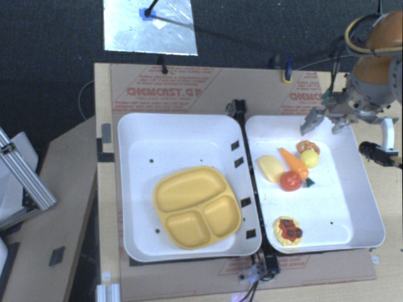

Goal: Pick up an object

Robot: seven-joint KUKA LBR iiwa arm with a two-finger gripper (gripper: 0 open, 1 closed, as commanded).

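I see my gripper spread open and empty above the right bin's far edge, just beyond the carrot, tomato and lemon.

A dark carpeted floor is seen behind the worktop, which is covered by printed brown board. A shiny sheet is laid on the floor; an aluminium rail is glimpsed left.

Smooth glossy white plastic bins; matt yellow plastic three-compartment tray; shiny plastic toy foods; crinkled reflective foil sheet.
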